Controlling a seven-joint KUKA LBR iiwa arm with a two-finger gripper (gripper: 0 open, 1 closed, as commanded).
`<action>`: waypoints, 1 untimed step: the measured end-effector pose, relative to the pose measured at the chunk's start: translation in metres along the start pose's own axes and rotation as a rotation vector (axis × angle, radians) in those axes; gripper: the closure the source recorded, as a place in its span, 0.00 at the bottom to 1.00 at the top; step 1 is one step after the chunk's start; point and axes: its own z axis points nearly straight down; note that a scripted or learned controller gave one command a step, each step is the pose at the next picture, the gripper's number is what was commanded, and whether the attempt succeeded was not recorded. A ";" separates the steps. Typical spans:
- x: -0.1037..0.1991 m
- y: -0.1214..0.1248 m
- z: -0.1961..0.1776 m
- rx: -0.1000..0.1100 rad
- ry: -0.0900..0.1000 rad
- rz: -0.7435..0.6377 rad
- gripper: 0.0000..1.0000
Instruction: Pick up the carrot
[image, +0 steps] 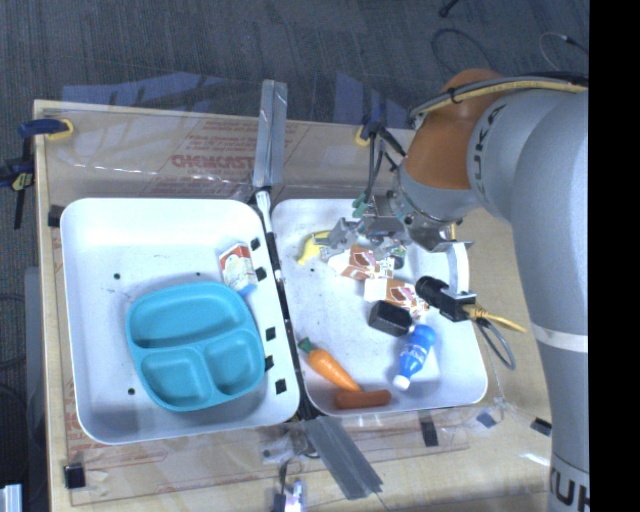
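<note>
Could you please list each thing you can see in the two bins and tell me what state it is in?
Orange carrot with green top: lying flat in the right bin, not gripped.
Reddish-brown sausage: lying flat near the carrot's tip.
Blue plastic bottle with white cap: on its side.
Turquoise three-compartment tray: flat in the left bin.
Small red-and-white carton: beside the tray.
Gripper: low over the right bin's far end, apart from the carrot.
</note>
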 end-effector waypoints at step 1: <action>0.022 -0.053 0.092 -0.002 0.001 0.262 0.00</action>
